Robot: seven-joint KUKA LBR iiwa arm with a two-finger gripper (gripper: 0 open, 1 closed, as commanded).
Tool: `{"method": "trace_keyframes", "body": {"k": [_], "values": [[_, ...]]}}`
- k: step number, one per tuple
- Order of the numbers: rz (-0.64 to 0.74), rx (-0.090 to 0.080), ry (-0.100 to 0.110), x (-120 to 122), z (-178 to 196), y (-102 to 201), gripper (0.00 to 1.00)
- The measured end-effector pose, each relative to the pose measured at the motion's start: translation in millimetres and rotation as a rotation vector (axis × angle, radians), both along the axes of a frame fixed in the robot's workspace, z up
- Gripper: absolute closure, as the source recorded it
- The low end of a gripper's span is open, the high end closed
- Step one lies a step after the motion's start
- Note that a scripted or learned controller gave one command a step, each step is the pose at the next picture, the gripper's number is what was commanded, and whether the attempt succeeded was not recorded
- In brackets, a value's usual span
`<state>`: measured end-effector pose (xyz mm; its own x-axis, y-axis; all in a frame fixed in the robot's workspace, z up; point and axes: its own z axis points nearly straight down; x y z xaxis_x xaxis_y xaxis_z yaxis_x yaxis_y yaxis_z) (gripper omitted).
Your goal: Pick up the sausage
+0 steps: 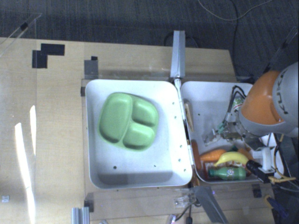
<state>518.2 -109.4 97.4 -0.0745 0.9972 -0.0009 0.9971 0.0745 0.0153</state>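
The claw [223, 132] is seen low over the middle of the right bin [210, 99], but it is small and blurred, and whether it is apart or together cannot be told. The bin's right side is hidden by the arm [268, 104]. The sausage [196, 156], a reddish-brown piece, is found against the bin's left wall near the front corner; its long axis is laid along that wall, back to front. Its front end is hard to make out. A carrot [215, 155] is seen just beside it.

You see a pale green tray [128, 120] in the left white bin [93, 162]; right bin holds a yellow banana [231, 158], orange carrot [212, 155], green bottle [227, 172].
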Motion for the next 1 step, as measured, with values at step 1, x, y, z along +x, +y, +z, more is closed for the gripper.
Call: {"method": "trace_keyframes", "body": {"k": [1], "values": [[0.001,0.002,0.002,0.6,7.6,0.5,1.00]]}}
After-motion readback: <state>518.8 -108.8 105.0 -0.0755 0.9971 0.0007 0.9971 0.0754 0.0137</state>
